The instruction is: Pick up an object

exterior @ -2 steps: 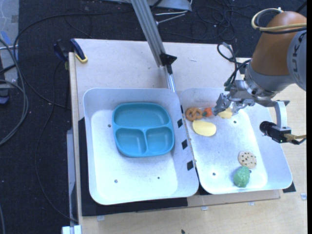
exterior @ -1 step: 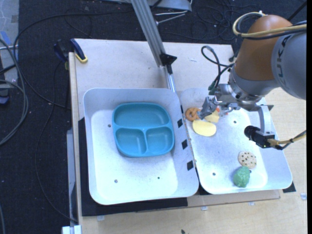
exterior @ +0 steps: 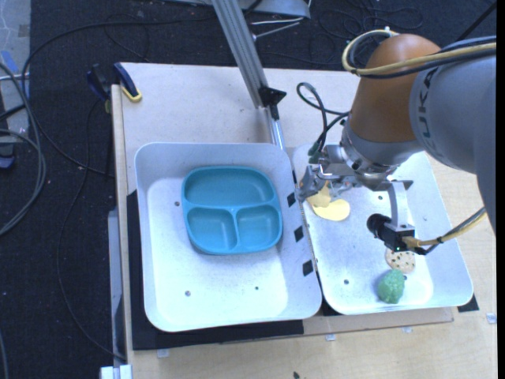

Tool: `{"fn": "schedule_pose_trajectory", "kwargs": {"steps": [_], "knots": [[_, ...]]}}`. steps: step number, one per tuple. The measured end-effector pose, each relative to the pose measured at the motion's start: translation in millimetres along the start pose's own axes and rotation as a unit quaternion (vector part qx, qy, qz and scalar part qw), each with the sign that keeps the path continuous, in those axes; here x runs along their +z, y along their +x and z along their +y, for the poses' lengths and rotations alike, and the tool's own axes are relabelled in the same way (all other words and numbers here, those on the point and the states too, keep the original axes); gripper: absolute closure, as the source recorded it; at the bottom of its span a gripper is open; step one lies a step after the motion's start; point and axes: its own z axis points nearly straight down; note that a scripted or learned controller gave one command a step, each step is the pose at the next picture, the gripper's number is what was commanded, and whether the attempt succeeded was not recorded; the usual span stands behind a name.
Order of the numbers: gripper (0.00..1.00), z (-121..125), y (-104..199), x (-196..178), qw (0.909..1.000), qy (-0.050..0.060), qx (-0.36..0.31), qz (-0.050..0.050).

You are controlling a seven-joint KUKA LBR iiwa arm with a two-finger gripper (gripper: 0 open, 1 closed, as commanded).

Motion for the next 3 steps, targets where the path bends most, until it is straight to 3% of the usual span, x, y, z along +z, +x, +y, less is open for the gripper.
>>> {"fn": "schedule_pose_trajectory", "kwargs": {"steps": [1,2,3], "knots": [[1.00,-28,49,-10,1.0000,0.000,0.000,0.001],[1.00,-40,101,1,1.0000,0.000,-0.001,0.000],[0.00,-40,97,1,1.0000,-0.001,0.003,-0.001]]}}
